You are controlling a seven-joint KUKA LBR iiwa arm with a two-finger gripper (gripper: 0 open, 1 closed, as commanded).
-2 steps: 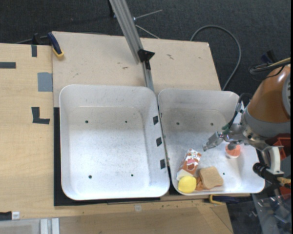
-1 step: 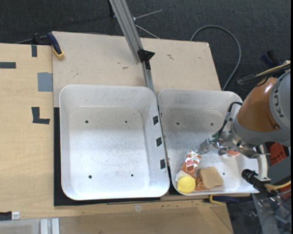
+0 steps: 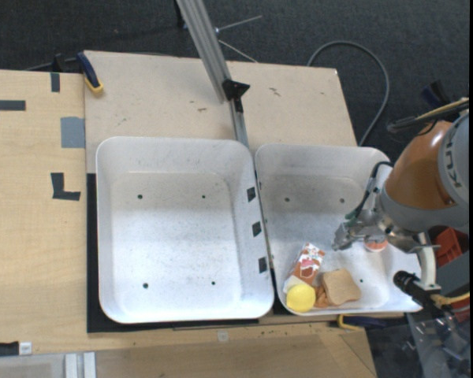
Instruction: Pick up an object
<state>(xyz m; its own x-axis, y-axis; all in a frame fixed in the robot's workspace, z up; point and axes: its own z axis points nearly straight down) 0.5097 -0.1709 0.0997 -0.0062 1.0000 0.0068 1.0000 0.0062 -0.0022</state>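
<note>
Landmark: the right bin (image 3: pixel 315 172), the one nearer the arm; every place below is given from it.

Gripper: the gripper (image 3: pixel 348 235) hangs low inside the right bin, toward its front right, with the orange-banded wrist above it. (Whether it is apart or together I cannot tell, it is too small and dark.)

Objects: three things huddle in the right bin's front corner, touching or nearly so: a yellow ball (image 3: pixel 301 297) at the very front, a tan block (image 3: pixel 340 287) just to its right, and a red-and-white packet (image 3: pixel 307 262) just behind them. A small reddish-white thing (image 3: pixel 376 245) lies by the bin's right wall, partly under the wrist.

Nearest candidate: the red-and-white packet, just beside the gripper toward the bin's middle.

Handling: the packet looks light and crinkly, likely slippery and yielding; best pinched across its narrow middle. The ball probably rolls away from a glancing touch. The tan block looks soft and spongy, forgiving of a squeeze across its flat sides.

Risk: crowding may let neighbours get nudged.

Left bin (image 3: pixel 173 227): beside the right bin, sharing a wall.
</note>
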